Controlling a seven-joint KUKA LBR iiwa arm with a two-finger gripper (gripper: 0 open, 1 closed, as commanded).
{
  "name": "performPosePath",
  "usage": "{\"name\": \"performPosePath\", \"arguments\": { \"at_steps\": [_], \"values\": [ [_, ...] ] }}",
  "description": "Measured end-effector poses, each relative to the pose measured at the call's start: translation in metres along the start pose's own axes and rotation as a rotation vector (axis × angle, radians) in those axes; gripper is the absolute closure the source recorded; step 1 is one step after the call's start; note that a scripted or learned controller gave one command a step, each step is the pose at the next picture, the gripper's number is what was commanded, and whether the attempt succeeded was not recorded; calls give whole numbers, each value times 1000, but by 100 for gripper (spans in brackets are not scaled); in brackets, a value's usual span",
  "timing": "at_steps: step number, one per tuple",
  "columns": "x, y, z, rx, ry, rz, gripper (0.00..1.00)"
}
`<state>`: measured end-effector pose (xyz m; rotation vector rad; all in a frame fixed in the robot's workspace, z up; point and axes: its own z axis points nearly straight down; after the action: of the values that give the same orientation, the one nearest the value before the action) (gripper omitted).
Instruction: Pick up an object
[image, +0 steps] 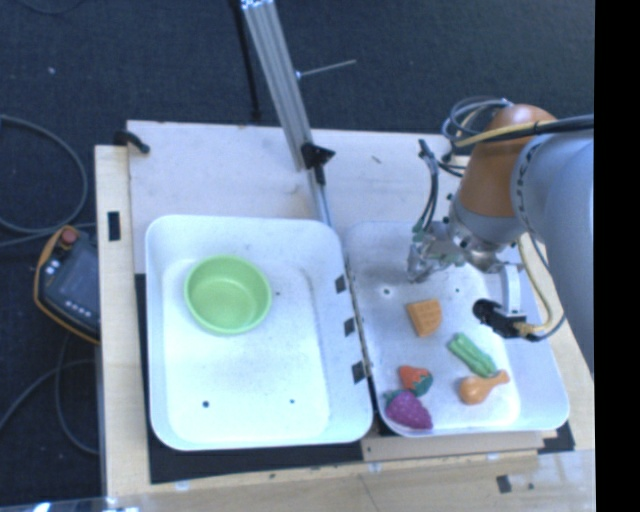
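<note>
Quick count: two white bins on the table (200, 165), side by side. The left bin (250, 400) has one thing in it, a light green bowl (228, 293) sitting up around 10 o'clock of that bin. The right bin (540, 400) has five small toy foods, all bunched in its lower half.

The five:
- one orange wedge (425, 317), blocky, looks like cheese or bread, about dead center of the bin
- one green pickle-looking piece (470, 354), long and lying at a slant, at 4 o'clock from the wedge
- one orange drumstick-shaped thing (482, 386), just below the green one
- one small red-orange piece with a green top (415, 379), at 6 o'clock from the wedge
- one purple grape bunch (409, 410), touching the bin's bottom edge, right under the red one

The end effector (428, 262) hangs over the upper part of the right bin, at 12 o'clock from the wedge and clearly apart from it. Can't tell how wide it's set, too small and cluttered with cables, and I don't see anything gripped in it.
</note>
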<state>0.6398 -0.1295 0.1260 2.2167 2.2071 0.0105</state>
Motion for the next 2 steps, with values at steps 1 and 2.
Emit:
{"name": "performPosePath", "arguments": {
  "at_steps": [1,2],
  "values": [
    [-2,7,-64,6,4,-7,100],
    [-3,10,-119,6,4,-7,100]
  ]
}}
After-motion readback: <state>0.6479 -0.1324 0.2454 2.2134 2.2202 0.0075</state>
